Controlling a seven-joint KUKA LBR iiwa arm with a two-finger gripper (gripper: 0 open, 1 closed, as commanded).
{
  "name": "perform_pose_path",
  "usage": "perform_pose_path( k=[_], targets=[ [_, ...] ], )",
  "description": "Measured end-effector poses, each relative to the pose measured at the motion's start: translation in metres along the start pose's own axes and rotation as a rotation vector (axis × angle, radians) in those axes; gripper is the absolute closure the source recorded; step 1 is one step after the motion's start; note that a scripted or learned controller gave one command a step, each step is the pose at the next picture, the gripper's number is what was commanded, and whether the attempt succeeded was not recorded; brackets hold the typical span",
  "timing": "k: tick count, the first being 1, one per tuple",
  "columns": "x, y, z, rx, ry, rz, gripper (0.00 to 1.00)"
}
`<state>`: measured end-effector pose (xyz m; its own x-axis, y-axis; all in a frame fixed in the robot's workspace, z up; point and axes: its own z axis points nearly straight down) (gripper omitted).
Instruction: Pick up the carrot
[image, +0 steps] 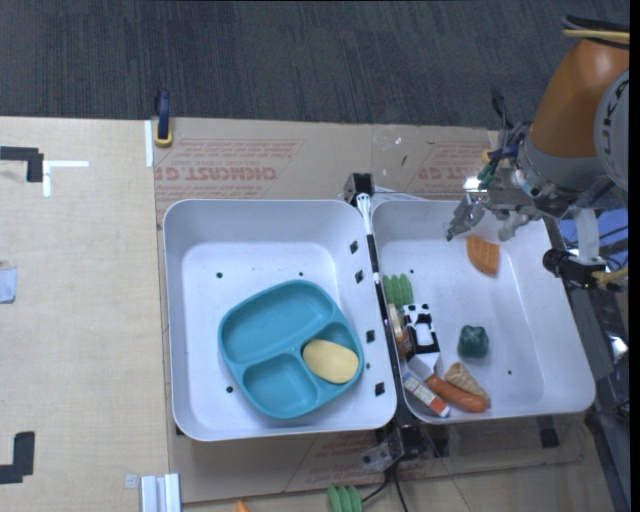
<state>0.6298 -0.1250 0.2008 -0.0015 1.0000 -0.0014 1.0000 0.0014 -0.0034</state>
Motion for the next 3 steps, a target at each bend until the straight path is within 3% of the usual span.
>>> perform_pose_path(
  k=[1, 2, 3],
  targets=[
    [-0.056, -0.006, 0.109, -0.003, -0.001, -0.034, 0.0],
    [-0.09, 0.031, 0.108, 0.003, 0.014, -0.077, 0.0],
    [-0.084, 0.016, 0.033, -0.006, -0.003, -0.124, 0.0]
  ],
)
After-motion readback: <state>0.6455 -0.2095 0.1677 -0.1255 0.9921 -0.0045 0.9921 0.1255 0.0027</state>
